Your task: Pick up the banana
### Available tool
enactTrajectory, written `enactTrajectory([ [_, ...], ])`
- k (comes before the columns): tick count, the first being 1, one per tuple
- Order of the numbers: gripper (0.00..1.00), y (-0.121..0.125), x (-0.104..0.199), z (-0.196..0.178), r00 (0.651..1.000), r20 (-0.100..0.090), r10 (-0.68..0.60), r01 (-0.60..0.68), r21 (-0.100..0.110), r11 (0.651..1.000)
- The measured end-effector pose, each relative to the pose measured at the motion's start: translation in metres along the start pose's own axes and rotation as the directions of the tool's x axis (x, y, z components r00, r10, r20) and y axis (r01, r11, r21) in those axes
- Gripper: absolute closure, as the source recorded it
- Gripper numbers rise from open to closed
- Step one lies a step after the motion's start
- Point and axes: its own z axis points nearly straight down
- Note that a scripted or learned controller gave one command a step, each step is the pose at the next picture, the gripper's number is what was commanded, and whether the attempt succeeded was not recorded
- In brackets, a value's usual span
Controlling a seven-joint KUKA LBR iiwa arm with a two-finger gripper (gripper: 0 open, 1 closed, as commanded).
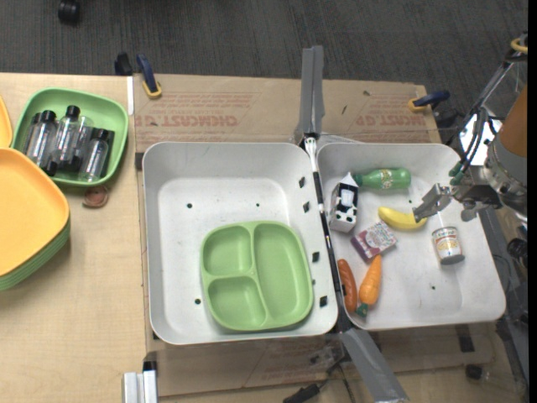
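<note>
The yellow banana (401,217) lies in the right bin (470,296), near its middle, with its right tip close to my gripper. My gripper (451,206) hangs low over the bin just right of the banana. Its fingers stand apart, open, with nothing between them. The left finger (432,201) is almost at the banana's right tip; I cannot tell whether it touches.
Around the banana are a green bottle (382,177) behind, a cow-patterned carton (343,207) to the left, a purple packet (374,241) and carrot (371,278) in front, and a small jar (449,246) under my gripper. The left bin (168,225) holds a green divided plate (256,274).
</note>
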Motion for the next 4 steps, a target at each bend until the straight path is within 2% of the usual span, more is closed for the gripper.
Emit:
enactTrajectory([
  [1, 0.0, 0.014, -0.021, 0.126, 0.996, -0.007, -0.091, 0.091, -0.012, 0.996],
  [2, 0.0, -0.025, 0.01, 0.144, 0.998, -0.001, 0.067, -0.067, 0.0, 0.998],
  [3, 1.0, -0.025, 0.009, 0.136, 0.997, -0.001, 0.071, -0.071, 0.001, 0.997],
  [4, 1.0, 0.034, -0.012, 0.123, 0.943, 0.001, 0.334, -0.334, -0.002, 0.943],
])
